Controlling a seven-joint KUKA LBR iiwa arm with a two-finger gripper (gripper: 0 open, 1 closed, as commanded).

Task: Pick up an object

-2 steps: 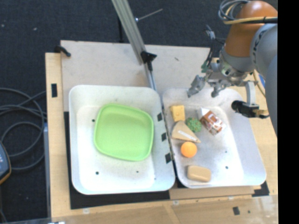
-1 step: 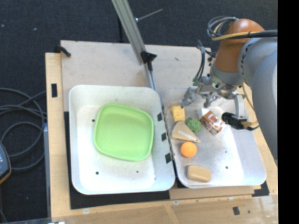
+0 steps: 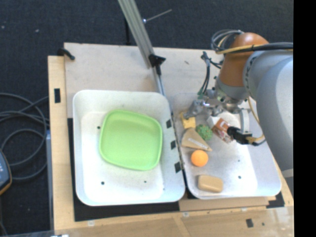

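The right bin (image 3: 256, 174) holds several small objects. A yellow piece (image 3: 188, 123) lies near its left wall, with a green leafy item (image 3: 204, 131) beside it and a tan wedge (image 3: 194, 141) just below. Nearer the front lie an orange ball (image 3: 199, 158) and a tan block (image 3: 210, 183). A red, brown and white item (image 3: 221, 129) sits right of the green one. My gripper (image 3: 208, 107) hangs low over the back of this bin, just above the yellow and green items. The arm's orange band (image 3: 242, 46) rises behind it.
The left bin (image 3: 86, 181) carries a square light-green plate (image 3: 131, 139). A slanted metal pole (image 3: 138, 31) comes down to the back edge between the bins. The grey arm body (image 3: 276, 98) covers the right bin's far right side. Black cables lie off the bench at left.
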